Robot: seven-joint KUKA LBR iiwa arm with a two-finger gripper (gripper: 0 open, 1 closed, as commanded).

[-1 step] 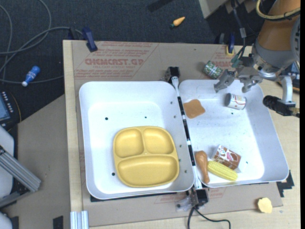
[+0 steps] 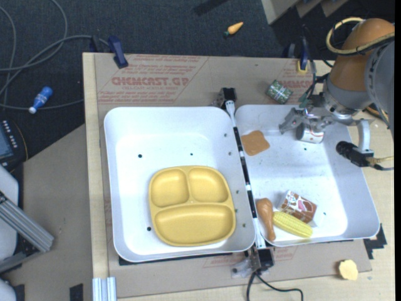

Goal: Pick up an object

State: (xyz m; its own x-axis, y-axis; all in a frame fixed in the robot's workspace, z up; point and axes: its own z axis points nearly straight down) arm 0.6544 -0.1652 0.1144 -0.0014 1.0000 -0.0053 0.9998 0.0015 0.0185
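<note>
From my feed the gripper [image 2: 305, 125] hangs over the right bin's [image 2: 351, 199] far end, fingers spread, nothing between them. Nearest item is the brown flat piece [image 2: 255, 142], just left of it by the divider. Corn cob [image 2: 292, 224], brown wrapper [image 2: 298, 207] and orange sausage-shaped piece [image 2: 266, 218] sit well apart at the near edge. Yellow divided plate [image 2: 191, 204] in the left bin [image 2: 125, 168].

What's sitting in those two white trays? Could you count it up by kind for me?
Yellow divided plate: 1
Brown flat piece: 1
Drumstick: 1
Corn cob: 1
Brown-and-white packet: 1
Total: 5, one in the left bin and four in the right bin.
</note>
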